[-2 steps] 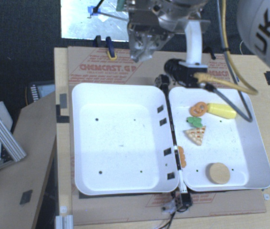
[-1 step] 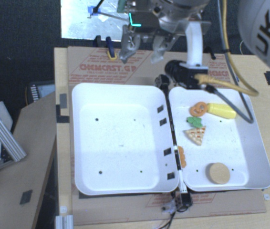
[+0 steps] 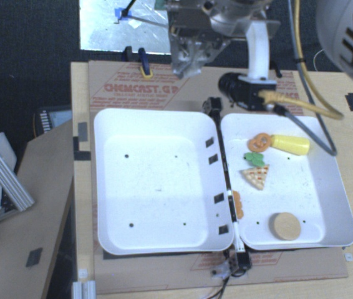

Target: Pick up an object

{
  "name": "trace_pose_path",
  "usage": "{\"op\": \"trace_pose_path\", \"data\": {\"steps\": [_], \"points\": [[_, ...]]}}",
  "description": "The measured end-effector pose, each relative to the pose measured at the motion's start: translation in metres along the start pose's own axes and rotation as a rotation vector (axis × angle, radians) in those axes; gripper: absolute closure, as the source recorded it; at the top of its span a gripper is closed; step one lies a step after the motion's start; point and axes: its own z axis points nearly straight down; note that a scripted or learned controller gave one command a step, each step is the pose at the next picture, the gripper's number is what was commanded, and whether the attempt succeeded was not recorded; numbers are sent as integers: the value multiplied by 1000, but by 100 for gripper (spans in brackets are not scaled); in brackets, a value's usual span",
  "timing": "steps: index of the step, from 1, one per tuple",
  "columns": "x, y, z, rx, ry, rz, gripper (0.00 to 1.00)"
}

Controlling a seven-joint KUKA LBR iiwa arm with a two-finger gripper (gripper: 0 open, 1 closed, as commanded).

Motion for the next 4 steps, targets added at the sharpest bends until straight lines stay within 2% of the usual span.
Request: {"op": "trace_pose_path", "data": {"steps": [1,2,3,4], "points": [[0,0,-11,-2,1,-5,100],[0,0,-11,-1,1,-6,0],[0,0,-22,-4,2,-9,100],[7,39,129,13,-6,10,100]]}}
